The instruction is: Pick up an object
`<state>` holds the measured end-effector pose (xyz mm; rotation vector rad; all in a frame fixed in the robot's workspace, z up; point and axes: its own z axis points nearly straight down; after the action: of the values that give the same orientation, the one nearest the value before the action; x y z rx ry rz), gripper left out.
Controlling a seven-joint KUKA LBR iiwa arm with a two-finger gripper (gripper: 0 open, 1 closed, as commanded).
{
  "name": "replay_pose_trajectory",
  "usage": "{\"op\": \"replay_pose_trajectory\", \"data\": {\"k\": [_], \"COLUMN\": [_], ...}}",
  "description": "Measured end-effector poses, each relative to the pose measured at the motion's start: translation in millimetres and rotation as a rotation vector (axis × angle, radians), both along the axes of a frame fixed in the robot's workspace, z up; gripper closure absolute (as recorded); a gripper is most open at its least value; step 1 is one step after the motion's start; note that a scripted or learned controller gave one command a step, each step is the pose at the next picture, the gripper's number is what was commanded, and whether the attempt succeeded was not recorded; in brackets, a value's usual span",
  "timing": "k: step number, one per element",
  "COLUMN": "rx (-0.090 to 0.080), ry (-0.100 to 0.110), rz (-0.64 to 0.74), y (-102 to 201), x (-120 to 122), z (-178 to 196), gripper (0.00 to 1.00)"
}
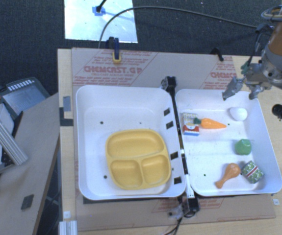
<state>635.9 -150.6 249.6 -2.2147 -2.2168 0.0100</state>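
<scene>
My gripper (241,93) hangs over the far edge of the right bin (263,131), open, with nothing between its fingers. A white egg (238,113) lies just in front of it, apart from the fingers. Further left in this bin lie an orange carrot (213,124) and a small red and white carton (191,124). A green lump (243,146) sits near the right wall. At the near end lie a tan drumstick (227,175) and a green and white packet (252,172).
The left bin (96,106) holds a yellow three-compartment tray (138,159) towards its near side. A black divider with clips (176,131) runs between the bins. Grey equipment (13,111) stands off the bench at the left.
</scene>
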Motion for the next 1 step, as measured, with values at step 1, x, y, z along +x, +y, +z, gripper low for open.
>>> {"op": "replay_pose_trajectory", "data": {"k": [1], "rx": [-0.002], "ry": [-0.012], "rz": [0.002], "y": [0.4], "x": [2.1], "z": [7.9], "gripper": [0.0]}}
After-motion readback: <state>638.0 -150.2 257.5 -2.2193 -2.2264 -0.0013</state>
